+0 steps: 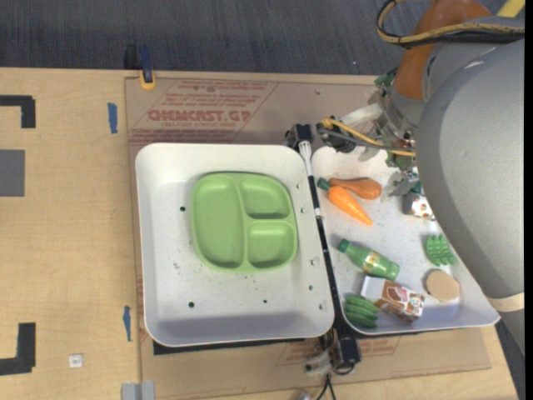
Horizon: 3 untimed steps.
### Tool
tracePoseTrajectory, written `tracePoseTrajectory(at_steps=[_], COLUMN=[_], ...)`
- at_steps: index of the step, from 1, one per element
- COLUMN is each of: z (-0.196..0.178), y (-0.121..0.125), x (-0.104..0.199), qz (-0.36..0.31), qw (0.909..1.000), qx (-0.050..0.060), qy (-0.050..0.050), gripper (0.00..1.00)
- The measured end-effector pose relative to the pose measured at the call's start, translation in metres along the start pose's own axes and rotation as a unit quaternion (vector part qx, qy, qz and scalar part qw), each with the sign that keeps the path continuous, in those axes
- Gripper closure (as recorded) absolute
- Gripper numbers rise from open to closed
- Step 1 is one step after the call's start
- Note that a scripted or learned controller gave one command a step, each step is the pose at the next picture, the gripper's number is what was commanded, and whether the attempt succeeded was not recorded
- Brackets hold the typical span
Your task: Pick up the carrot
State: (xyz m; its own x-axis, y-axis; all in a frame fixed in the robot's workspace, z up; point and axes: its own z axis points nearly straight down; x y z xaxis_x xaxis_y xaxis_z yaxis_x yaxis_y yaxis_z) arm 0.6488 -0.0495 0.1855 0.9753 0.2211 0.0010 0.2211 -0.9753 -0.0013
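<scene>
Two white bins side by side on the bench. Left bin: bearing a green divided plate at its centre, apart from the clutter. Right bin: crowded with toy food. Carrot toward 10 o'clock in that bin, lying flat, leafy end near the bins' shared wall, tip pointing to 4 o'clock. Just above it, an orange-brown squash-like piece, close or touching. Green bottle near centre, small carton and green pod toward 6 o'clock, tan round piece at 4 o'clock. Arm looming from 3 o'clock, gripper low at 12 o'clock in the bin, beside the carrot rather than over it; opening not discernible, nothing seen between the tips.
</scene>
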Motion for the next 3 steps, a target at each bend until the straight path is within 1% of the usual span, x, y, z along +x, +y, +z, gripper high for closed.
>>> tracePoseTrajectory(at_steps=[1,2,3], z=[0.001,0.001,0.064], y=[-0.092,-0.130,-0.158], x=[-0.008,0.014,-0.004], qz=[-0.049,-0.029,-0.019], qw=[0.9988,0.9996,0.9998], qx=[0.001,0.000,0.005], qy=[-0.002,0.000,0.003], gripper=[0.00,0.00,0.00])
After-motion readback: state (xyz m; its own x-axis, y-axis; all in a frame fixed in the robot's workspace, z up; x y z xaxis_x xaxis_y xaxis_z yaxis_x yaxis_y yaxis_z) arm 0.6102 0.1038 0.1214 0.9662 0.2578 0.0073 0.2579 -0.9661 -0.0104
